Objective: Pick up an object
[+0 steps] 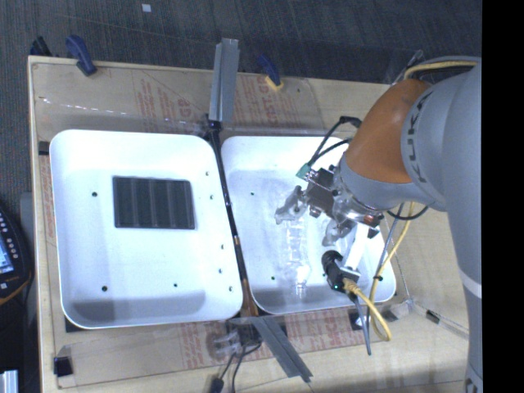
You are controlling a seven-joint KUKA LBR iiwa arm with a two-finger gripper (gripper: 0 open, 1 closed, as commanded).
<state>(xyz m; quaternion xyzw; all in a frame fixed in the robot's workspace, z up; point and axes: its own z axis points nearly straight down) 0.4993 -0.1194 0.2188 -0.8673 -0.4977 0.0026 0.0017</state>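
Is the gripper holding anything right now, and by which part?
Nothing is visibly held: the gripper is above the clear plastic bottle lying in the right white bin.

Bottle in right bin.

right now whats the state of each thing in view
clear plastic bottle: lying flat in the right bin, not between any fingers
gripper: low over the right bin, beside the bottle
dark ribbed block: lying flat in the left bin
right bin: holds the bottle
left bin: holds the block

Arm outstretched, wrist bent downward
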